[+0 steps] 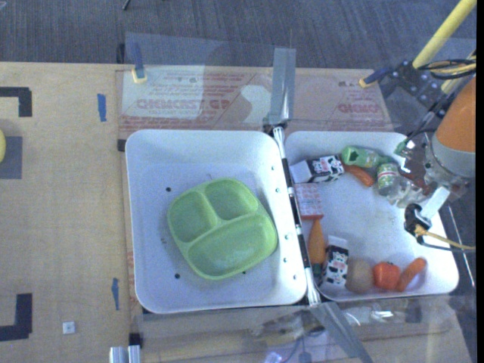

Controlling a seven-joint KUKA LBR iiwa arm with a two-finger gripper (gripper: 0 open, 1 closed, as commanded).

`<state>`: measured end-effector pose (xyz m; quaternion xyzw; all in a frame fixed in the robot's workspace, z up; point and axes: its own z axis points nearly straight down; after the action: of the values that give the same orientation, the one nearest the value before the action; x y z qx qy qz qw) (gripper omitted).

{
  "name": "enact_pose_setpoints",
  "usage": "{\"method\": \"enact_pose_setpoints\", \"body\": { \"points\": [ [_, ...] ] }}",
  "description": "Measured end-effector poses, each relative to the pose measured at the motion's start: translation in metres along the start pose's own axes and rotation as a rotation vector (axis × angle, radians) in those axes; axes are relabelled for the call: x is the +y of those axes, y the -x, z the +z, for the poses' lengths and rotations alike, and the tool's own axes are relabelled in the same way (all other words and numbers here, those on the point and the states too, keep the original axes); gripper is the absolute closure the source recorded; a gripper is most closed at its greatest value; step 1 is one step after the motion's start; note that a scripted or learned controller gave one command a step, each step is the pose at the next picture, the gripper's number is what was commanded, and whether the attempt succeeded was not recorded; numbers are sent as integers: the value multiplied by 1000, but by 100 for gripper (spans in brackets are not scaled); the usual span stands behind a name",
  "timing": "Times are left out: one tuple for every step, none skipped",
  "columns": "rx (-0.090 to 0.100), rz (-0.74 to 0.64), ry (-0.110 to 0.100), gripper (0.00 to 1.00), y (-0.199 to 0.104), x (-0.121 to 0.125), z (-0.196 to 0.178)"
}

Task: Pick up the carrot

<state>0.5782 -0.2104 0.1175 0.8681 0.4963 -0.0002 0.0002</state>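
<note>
End effector (412, 195) state cannot tell. Carrot (315, 242) against right bin's (446, 278) left wall; approach vertically, fingers along wall.

Soft, even light is falling from overhead, keeping both white bins (204, 146) bright without burning out. Shadows are staying faint: a thin dark rim is showing under the green plate (221, 228) in the bin far from the arm. The clear sheet (204, 78) behind the bins is catching a pale, milky glare. The whole picture is looking slightly soft and grainy, and the small items in the nearer bin are blurring at their edges.
</note>
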Motion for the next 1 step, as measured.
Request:
{"method": "enact_pose_setpoints", "body": {
  "points": [
    [2,255,1,100,14,-21,31]
  ]
}}
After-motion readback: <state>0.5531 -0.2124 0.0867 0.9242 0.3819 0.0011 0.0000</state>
